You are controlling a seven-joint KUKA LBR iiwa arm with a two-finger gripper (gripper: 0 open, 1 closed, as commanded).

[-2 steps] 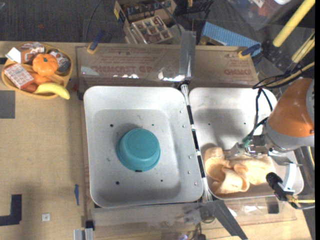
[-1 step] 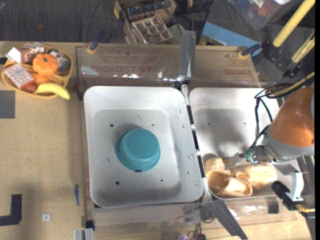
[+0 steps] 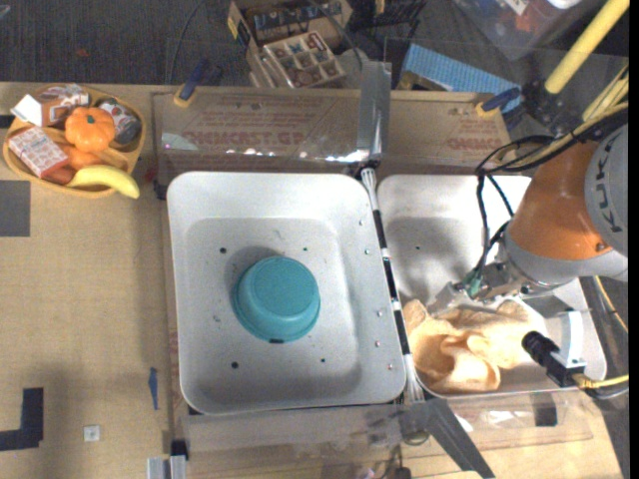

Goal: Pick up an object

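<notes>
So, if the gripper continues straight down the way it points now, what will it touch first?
Most likely the crumpled tan cloth in the right bin; the gripper hangs just above the cloth's upper edge, though depth is hard to judge.

Small orange dish (image 3: 20, 156) at bench's ten o'clock corner: holds banana (image 3: 105, 179), small orange pumpkin (image 3: 91, 128), printed packets (image 3: 38, 150). Cardboard panel (image 3: 262, 128) upright along bins' twelve o'clock edge. Beyond it, on dark floor, open box of compartments (image 3: 296, 40). Blue clamp (image 3: 190, 83) at panel's ten o'clock end.
</notes>
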